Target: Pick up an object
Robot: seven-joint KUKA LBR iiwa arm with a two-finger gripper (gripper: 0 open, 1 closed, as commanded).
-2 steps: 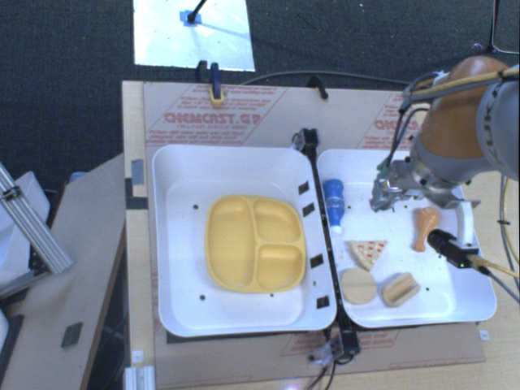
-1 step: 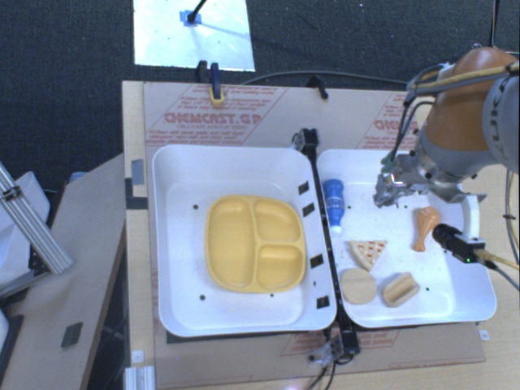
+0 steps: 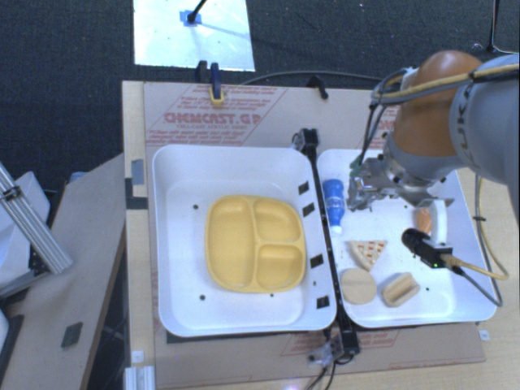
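My gripper point(image 3: 357, 197) hangs over the left part of the right bin point(image 3: 467, 303), just right of a blue and white bottle point(image 3: 333, 204) that lies along the bin's left wall. In front of it lie a pizza-slice toy point(image 3: 368, 253), a round tan disc point(image 3: 357, 286) and a bread-loaf toy point(image 3: 400, 289). An orange and white item point(image 3: 424, 219) lies to the right, partly under the arm. Nothing shows between the fingers.
The left bin point(image 3: 175, 177) holds a yellow compartment tray point(image 3: 255, 243). A black divider with clips point(image 3: 318, 218) runs between the bins. A black cable fitting point(image 3: 426, 249) trails from the arm over the right bin. The bulky grey and orange wrist point(image 3: 443, 116) overhangs the right bin's back.
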